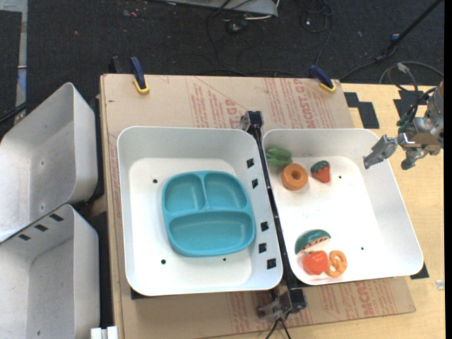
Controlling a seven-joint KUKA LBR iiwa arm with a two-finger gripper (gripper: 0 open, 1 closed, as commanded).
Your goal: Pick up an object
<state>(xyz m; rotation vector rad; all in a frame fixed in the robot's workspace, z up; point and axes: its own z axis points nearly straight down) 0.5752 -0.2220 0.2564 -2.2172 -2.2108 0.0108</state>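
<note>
The right bin (385, 210) holds several toy foods. At its back left lie a green piece (277, 155), an orange donut (294, 176) and a red strawberry (321, 170). Near its front sit a watermelon slice (312, 240), a red pepper (316, 262) and an orange pretzel (337, 262). My gripper (394, 157) hangs over the bin's back right corner, far from all the foods. It is open, its two dark fingers spread, with nothing between them.
The left bin (141, 189) carries a teal divided plate (209, 212). A black divider (267, 210) runs between the bins. Two white tubs (42, 161) stand off the bench at the left. Clamps (139, 76) grip the bench's back edge.
</note>
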